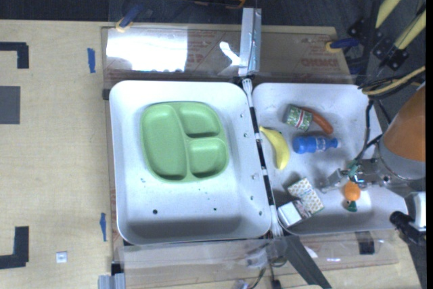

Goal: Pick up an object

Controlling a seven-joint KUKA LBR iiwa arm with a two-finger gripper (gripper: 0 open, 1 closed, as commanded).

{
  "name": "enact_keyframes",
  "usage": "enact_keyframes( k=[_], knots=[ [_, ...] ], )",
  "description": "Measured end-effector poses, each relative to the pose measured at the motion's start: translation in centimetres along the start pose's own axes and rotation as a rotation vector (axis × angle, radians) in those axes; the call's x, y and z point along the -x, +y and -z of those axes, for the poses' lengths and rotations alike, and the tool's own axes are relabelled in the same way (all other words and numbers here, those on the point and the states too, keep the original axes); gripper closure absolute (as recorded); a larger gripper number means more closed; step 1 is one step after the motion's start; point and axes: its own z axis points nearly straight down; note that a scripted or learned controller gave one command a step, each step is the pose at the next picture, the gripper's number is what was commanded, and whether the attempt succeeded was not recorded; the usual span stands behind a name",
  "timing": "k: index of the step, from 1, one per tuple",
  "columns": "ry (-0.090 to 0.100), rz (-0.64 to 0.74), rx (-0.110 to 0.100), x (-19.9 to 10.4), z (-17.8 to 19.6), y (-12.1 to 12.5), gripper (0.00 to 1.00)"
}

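End effector (346,178): I see it low in the right white bin (352,101), over a small orange fruit-shaped toy (351,192); I cannot tell its grip state. Leftward: blue plastic bottle (314,144), yellow banana (277,145). Left white bin (128,199): green divided tray (184,140).

Single fixed camera above bench (47,145), looking down at slant, both bins (128,213) in frame.

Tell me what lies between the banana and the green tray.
In the camera view, between the banana and the green tray run bare white bin floor and the two bins' meeting rims; no loose object.
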Motion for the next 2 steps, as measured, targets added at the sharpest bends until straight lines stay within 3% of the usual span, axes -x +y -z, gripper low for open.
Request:
enact_keyframes(
  k=[1, 2],
  knots=[
    [-0.001, -0.002, 0.004, 0.0, 1.1, 0.1, 1.0],
    [0.001, 0.057, -0.005, -12.6, 11.2, 0.0, 1.0]
  ],
)
